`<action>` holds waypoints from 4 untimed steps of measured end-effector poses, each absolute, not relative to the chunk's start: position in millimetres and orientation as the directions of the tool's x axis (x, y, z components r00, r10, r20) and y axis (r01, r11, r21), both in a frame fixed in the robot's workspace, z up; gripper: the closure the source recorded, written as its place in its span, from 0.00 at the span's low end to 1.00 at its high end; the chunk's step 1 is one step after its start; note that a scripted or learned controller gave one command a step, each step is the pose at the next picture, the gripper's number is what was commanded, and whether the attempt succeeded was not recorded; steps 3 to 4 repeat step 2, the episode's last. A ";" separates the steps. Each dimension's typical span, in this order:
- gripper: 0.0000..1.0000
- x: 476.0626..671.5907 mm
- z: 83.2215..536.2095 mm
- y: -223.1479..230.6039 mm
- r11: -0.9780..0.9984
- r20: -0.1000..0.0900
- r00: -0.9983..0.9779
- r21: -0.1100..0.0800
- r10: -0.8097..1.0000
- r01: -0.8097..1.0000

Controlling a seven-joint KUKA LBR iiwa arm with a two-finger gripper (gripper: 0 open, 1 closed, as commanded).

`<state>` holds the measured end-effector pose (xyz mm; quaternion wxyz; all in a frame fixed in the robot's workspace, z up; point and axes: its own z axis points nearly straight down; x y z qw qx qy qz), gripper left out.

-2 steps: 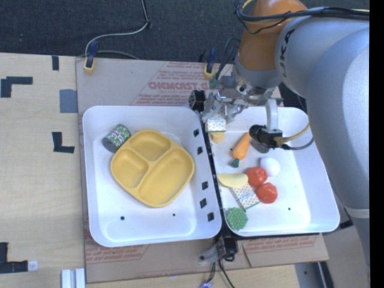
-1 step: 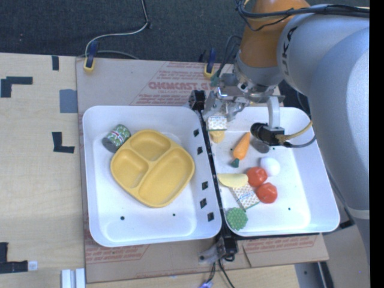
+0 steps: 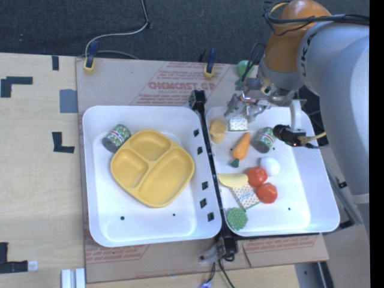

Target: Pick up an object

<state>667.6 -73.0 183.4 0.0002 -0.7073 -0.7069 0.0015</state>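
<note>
Gripper [image 3: 243,105]: above small box [image 3: 238,123], right bin [image 3: 312,212]; aperture and any hold could not be told | Risk: crowding by carrot [image 3: 241,145] and can [image 3: 263,140] could cause a missed grasp.

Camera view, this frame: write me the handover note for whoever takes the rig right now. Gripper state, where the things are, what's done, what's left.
Gripper: low over the far end of the right bin, just above the small checkered packet; nothing shows between its fingers.
Right bin: carrot, small can, white egg, banana, two tomatoes, green round piece, all lying loose.
Left bin: yellow divided plate with a second can beside it.
Done: arm placed over the cluster.
Left: grasp and lift; nothing is picked yet.
</note>
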 end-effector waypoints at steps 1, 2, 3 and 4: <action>1.00 594.2 183.8 -19.9 0.002 0.000 -0.002 -0.001 1.000 1.000; 1.00 571.4 215.5 27.5 0.003 0.001 -0.003 -0.001 1.000 1.000; 1.00 571.4 215.5 27.5 0.003 0.001 -0.003 -0.001 1.000 1.000; 1.00 571.4 215.5 27.5 0.003 0.001 -0.003 -0.001 1.000 1.000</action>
